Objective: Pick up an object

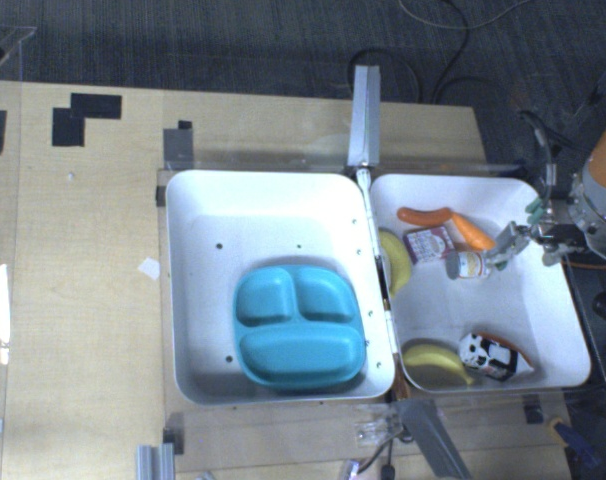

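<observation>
Fingers [503, 248]: spread, tips low in the right bin [543, 313], just beside a small bottle [466, 265]; nothing between them.
Bottle: lying by an orange carrot [453, 222] and purple packet [428, 242], likely the target.
Bananas [435, 362]: against the bin walls.
Left bin [198, 268]: holds a blue tray [298, 325].

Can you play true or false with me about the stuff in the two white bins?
1. The blue tray lies in the left bin. True.
2. The carrot is in the left bin. False: it lies in the right bin.
3. Two bananas lie in the right bin. True.
4. The blue tray has one single compartment. False: it has three.
5. The black-and-white toy lies beside the lower banana. True.
</observation>
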`<state>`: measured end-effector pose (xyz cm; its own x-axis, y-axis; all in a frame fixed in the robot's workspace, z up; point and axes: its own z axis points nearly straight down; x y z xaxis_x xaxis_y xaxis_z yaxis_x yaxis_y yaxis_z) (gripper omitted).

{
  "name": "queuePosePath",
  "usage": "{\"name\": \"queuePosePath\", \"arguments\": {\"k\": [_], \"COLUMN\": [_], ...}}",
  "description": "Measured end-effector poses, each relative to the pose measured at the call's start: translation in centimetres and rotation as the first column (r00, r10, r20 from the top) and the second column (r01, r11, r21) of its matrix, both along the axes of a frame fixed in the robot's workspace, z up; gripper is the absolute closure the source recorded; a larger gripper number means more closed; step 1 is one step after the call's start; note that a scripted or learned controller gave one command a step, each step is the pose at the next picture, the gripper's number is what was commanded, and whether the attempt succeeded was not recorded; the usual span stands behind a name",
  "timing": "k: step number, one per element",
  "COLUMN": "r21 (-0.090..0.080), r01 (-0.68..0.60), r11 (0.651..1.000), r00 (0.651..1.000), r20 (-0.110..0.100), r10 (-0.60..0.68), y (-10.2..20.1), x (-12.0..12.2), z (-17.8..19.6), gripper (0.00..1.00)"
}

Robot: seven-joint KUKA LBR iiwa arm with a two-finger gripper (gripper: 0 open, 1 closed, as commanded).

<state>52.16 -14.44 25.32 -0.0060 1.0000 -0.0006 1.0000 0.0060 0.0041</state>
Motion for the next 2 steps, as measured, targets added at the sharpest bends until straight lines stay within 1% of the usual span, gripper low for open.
{"name": "queuePosePath", "arguments": {"k": [1,2], "r21": [0.000,-0.002], "r01": [-0.049,-0.007], "r11": [0.999,1.000], "r00": [0.999,1.000], "r20": [-0.001,0.017], "r10": [0.049,0.007], "y": [1.7,-1.0], "x": [5.5,8.0], "z": [-9.9,-15.7], "gripper": [0.00,0.00]}}
